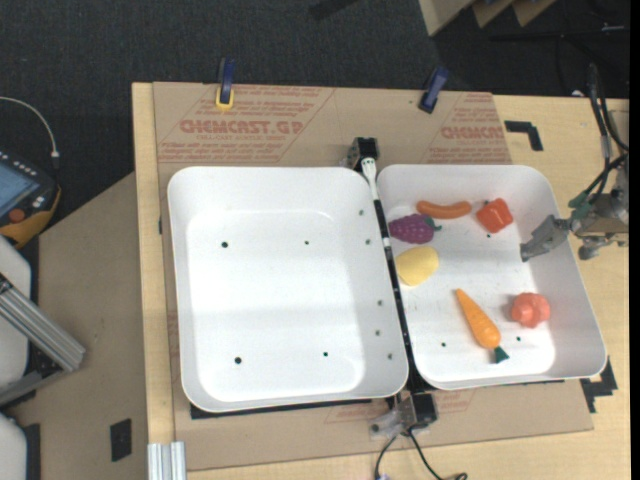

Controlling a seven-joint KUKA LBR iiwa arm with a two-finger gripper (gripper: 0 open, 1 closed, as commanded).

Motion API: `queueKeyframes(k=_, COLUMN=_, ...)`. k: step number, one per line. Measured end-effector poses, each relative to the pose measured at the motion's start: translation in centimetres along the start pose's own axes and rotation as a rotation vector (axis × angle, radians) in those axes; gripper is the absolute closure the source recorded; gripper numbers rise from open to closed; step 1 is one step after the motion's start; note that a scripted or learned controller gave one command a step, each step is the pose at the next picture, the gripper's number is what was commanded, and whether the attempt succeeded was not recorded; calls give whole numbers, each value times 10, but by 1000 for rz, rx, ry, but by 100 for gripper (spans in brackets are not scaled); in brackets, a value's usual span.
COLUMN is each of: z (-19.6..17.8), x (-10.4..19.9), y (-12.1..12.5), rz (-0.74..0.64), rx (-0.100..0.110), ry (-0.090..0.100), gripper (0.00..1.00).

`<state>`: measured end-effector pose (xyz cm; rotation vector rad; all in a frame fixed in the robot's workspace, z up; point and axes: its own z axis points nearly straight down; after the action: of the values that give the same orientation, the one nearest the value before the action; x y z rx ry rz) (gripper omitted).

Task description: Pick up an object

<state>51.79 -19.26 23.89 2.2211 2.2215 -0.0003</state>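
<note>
The right white bin holds several toy foods. An orange sausage and a red pepper lie at its far side. A purple bunch of grapes and a yellow lemon sit by the left wall. An orange carrot and a red strawberry-like fruit lie nearer the front. My gripper hangs over the bin's right rim, to the right of the pepper and above the red fruit, with nothing seen in it.
The left white bin stands beside the right one on a brown board. Two blue clamps hold the board's far edge. Cables hang at the far right.
</note>
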Motion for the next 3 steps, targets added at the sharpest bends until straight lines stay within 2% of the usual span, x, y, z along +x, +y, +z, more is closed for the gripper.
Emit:
queueKeyframes(k=1, z=92, x=5, y=-29, rz=1, rx=8, ry=4, gripper=0)
queueKeyframes(k=2, z=158, x=58, y=-25, rz=-4, rx=5, ry=4, gripper=0)
queueKeyframes(k=3, z=144, x=55, y=-24, rz=0, rx=-3, ry=-1, gripper=100)
